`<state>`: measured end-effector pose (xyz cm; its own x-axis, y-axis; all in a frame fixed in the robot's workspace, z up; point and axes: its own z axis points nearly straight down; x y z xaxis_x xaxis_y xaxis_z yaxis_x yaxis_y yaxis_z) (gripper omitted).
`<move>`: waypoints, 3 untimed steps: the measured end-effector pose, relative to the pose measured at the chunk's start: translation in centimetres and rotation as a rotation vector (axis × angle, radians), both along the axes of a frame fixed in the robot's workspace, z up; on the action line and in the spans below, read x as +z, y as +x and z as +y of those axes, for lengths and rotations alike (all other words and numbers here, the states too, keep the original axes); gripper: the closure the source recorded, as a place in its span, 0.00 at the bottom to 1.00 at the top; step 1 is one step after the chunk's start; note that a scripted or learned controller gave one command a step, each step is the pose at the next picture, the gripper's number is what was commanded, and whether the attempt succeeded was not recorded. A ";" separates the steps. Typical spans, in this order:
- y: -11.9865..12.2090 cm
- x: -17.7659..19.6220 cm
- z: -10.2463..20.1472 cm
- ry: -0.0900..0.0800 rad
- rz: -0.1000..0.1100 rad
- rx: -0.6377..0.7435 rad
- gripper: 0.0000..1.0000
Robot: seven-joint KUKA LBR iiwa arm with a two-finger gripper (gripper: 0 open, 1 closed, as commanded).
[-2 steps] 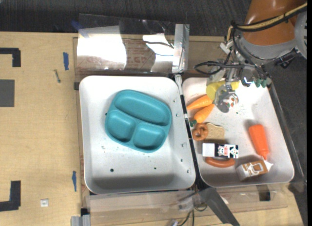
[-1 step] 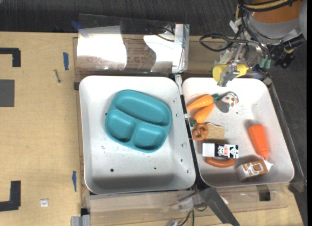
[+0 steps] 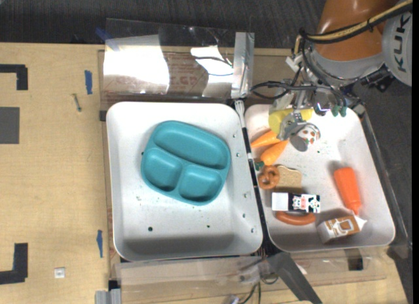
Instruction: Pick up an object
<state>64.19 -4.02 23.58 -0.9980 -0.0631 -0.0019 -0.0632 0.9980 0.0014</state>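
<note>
My gripper (image 3: 298, 123) hangs low over the back left part of the right bin (image 3: 376, 165). It sits right at a yellow object (image 3: 280, 120) and a grey round piece with red spots (image 3: 306, 137). Cables and the wrist hide how it meets them. Just in front lie two orange carrot-like pieces (image 3: 269, 146), a brown ring (image 3: 268, 177) and a tan slice (image 3: 289, 177). Further forward are an orange cylinder (image 3: 348, 189), a black-and-white box (image 3: 298, 202), a red sausage (image 3: 292, 218) and a small brown carton (image 3: 339, 227).
The left bin (image 3: 131, 217) holds a teal divided plate (image 3: 186, 161). A clear plastic sheet (image 3: 177, 67) and a metal bracket (image 3: 241, 67) stand behind the bins. The arm's orange band (image 3: 353, 8) looms over the back right corner.
</note>
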 end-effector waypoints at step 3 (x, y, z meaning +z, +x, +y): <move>-6.5 -1.8 5.2 0.002 -0.002 -0.637 1.00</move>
